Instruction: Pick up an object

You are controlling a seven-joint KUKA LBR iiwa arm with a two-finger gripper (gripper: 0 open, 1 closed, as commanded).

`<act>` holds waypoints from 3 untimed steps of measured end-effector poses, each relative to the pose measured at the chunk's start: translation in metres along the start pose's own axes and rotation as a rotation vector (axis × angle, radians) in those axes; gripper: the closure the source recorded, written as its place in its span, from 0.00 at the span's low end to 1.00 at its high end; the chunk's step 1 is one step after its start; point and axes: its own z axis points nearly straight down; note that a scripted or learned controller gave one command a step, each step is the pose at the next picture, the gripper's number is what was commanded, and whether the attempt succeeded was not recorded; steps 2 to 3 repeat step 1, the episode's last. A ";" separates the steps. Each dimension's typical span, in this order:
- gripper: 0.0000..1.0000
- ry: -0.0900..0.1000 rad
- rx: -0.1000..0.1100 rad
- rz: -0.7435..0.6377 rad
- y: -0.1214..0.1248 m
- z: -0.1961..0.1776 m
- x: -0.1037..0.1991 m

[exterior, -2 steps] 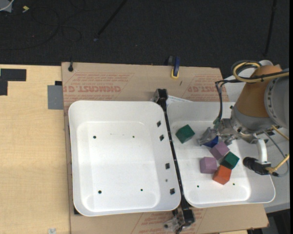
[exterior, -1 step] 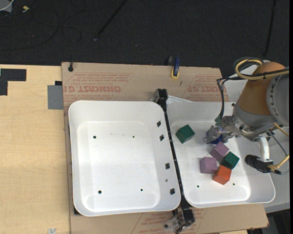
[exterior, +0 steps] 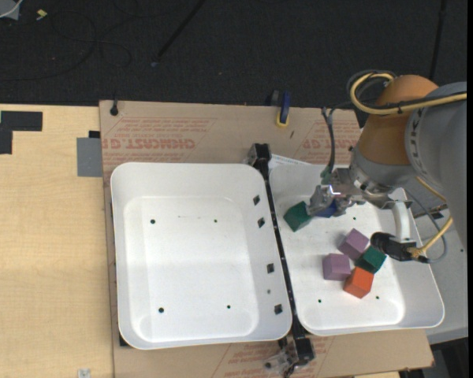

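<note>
Approach step: jaws (exterior: 325, 204) low in the right bin (exterior: 426, 309), just beside the green block (exterior: 297, 216) near the divider; can't tell if they're apart or together. Nothing visibly held. Purple blocks (exterior: 345, 254), dark green cube (exterior: 372, 259) and orange cube (exterior: 359, 283) sit clustered nearby. Next: centre over green block, clamp, lift.

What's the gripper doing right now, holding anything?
Gripper: low in the right bin, beside the green block; open or shut cannot be told.
</note>
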 end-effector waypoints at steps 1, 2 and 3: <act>1.00 -0.001 -0.003 0.000 0.028 -0.059 0.047; 1.00 -0.001 -0.003 0.000 0.028 -0.059 0.047; 1.00 -0.001 -0.003 0.000 0.028 -0.059 0.047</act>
